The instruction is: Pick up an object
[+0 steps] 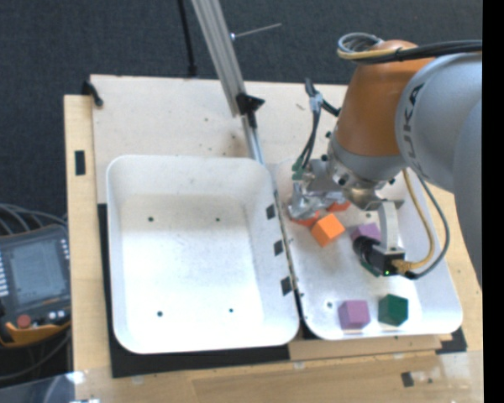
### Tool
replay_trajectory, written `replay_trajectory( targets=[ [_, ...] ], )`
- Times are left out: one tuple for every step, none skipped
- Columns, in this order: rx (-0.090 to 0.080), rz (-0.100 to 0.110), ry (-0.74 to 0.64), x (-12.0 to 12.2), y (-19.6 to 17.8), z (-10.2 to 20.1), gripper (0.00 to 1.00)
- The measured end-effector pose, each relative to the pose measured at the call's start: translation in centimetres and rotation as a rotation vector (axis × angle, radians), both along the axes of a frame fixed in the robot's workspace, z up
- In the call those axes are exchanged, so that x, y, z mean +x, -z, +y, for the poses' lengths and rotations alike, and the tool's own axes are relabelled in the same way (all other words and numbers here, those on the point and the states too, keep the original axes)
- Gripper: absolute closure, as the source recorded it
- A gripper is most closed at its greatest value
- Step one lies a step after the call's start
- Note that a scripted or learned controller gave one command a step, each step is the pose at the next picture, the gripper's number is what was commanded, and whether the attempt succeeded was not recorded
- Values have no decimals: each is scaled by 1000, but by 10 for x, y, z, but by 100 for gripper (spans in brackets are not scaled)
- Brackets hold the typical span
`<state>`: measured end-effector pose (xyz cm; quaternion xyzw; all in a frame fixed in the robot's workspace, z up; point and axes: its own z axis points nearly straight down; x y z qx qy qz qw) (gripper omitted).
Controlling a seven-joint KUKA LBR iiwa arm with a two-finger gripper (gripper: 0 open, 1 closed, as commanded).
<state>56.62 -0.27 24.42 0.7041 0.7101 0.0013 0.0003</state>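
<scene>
Gripper (307, 201) was low in right bin (437, 309), finger state not discernible | orange cube (328, 228) lay just beside it, unlifted | purple cube (353, 313), green cube (393, 309) untouched | pick pending

The arm (412, 107) reaches in from the right, hand (307, 201) lowered.

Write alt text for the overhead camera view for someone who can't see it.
A grey and orange robot arm reaches from the right, its gripper low over the right white bin beside an orange block. Nearer the front of that bin sit a purple block and a green block. The left white bin lies alongside.
</scene>
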Motion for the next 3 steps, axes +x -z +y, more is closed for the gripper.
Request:
replay_trajectory(
  targets=[
    [-1, 4, 2, 5, 14, 50, 100],
    [-1, 1, 2, 10, 17, 97, 100],
    [-3, 2, 4, 10, 17, 93, 0]
  ],
)
